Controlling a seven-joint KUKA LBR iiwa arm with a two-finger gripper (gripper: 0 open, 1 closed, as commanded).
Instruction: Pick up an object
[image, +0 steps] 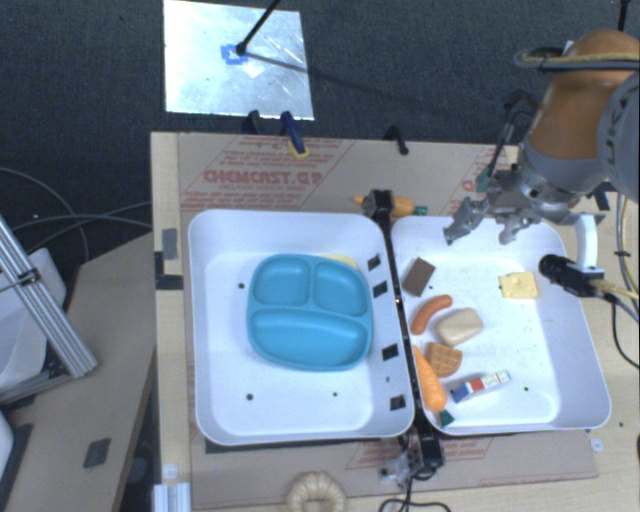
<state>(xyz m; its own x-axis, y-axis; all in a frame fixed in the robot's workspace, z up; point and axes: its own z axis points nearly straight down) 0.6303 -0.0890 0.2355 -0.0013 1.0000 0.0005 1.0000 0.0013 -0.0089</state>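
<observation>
My gripper (484, 226) hangs over the far edge of the right bin (570, 375), fingers spread open with nothing between them. Below it in that bin lie a brown square piece (418, 273), a red sausage (431, 312), a beige bread roll (458, 326), a waffle piece (444, 357), an orange carrot (429, 382), a yellow cheese slice (519, 286) and a small tube with red and blue ends (478, 386). The brown piece is the nearest to my fingers, down and to the left.
The left bin (222, 400) holds a blue divided plate (308, 310) with a yellow item peeking out behind it. A black divider with clips (393, 300) runs between the bins. A black cylindrical part (566, 274) sticks out over the right bin's right side.
</observation>
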